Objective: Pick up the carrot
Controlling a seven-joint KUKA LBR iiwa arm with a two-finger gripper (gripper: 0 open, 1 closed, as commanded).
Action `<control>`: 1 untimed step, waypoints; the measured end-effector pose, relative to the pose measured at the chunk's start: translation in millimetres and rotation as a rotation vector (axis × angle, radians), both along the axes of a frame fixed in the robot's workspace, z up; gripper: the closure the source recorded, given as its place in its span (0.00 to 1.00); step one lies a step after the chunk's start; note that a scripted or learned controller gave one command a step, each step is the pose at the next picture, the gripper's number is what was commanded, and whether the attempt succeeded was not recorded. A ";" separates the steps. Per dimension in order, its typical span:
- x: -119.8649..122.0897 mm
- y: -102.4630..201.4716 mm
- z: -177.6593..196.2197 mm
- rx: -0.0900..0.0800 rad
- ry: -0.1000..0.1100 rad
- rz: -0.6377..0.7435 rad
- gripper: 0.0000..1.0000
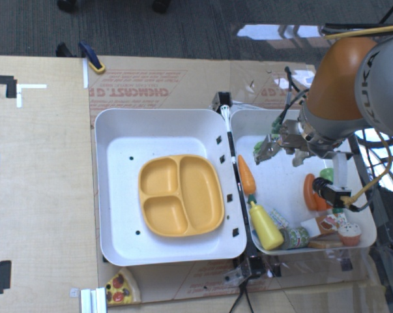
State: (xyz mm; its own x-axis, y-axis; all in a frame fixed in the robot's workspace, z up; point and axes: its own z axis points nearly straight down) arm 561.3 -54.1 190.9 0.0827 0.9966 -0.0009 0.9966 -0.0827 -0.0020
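Overhead, the gripper (pixel 269 147) was positioned above the right bin (pixel 284 181), near its 11 o'clock corner, with nothing seen between its fingers; how far they were parted could not be determined. The carrot (pixel 246 175) was located against that bin's left wall, at 7 o'clock from the gripper and apart from it. A yellow bottle (pixel 266 226) was observed just beside the carrot at 5 o'clock. A yellow divided plate (pixel 181 195) was seated in the left bin (pixel 118 175).
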 end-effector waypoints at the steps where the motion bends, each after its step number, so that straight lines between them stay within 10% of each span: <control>1: -3.3 27.4 -0.1 0.000 0.000 -0.142 0.00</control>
